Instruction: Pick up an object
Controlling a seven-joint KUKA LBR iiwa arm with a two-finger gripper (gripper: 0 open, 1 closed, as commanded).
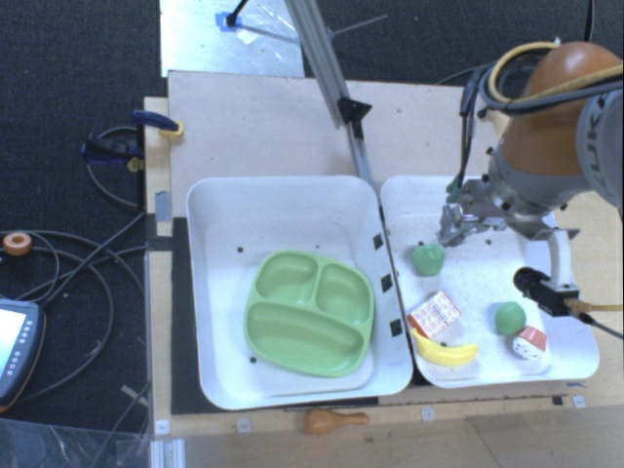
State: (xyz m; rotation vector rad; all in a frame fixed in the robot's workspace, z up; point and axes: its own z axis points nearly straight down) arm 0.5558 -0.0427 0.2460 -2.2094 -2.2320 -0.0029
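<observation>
Counter (263,125) of pale board is seen on dark carpet (68,57). Left bin (210,261) is occupied by a green divided plate (310,312). Gripper (454,224) is poised just above a green ball (427,258) in right bin (414,198); fingers' state cannot be told.

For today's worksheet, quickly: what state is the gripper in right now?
Gripper: cannot be told; it hovers just above the green ball in the right bin.
</observation>
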